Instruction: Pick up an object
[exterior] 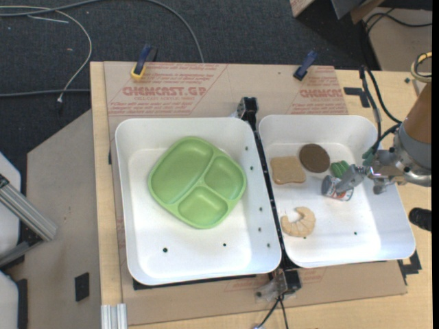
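Note:
In the right bin point(391, 235) lie a tan slice of toast point(287, 171), a round brown patty point(315, 157) and a curved pale pastry point(299, 221). A small grey item with red and blue marks point(337, 190) sits near the bin's middle, with a small green piece point(339, 168) just above it. My gripper point(351, 177) reaches in from the right and its tip is right at these two small items, low over the bin floor. Whether it holds either one is not visible.
The left bin point(137, 252) holds a green divided plate point(197, 181). A black clamp point(247, 106) joins the two bins at the back. Blue clips point(143, 60) hold the cardboard sheet under them. Cables run along the right side by the arm.

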Controlling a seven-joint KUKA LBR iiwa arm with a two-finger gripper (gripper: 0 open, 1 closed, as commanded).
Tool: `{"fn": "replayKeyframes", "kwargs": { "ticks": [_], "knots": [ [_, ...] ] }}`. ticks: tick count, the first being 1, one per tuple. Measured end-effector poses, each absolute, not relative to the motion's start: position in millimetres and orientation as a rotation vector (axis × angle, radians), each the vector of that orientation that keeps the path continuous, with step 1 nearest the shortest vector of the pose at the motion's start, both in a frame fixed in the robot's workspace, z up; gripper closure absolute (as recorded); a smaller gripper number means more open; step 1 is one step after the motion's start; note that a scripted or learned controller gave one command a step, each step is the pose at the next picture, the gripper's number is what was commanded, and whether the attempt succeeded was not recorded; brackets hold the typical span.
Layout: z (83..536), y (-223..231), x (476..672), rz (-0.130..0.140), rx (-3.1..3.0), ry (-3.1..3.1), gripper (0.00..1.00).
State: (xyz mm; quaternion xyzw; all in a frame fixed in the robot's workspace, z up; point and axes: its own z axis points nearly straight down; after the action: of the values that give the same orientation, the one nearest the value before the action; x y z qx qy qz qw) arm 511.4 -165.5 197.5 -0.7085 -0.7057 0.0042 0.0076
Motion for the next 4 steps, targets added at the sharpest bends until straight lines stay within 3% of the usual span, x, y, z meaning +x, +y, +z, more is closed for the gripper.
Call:
{"fn": "replayKeyframes", "kwargs": {
  "ticks": [1, 3, 4],
  "knots": [
    [205.0, -164.9, 514.7, 0.000, -2.220, -2.220, 0.00],
    [93.6, -168.2, 509.5, 0.000, -2.220, -2.218, 0.00],
    [104.5, -168.3, 510.2, -0.002, -2.222, -2.220, 1.00]
  ]
}}
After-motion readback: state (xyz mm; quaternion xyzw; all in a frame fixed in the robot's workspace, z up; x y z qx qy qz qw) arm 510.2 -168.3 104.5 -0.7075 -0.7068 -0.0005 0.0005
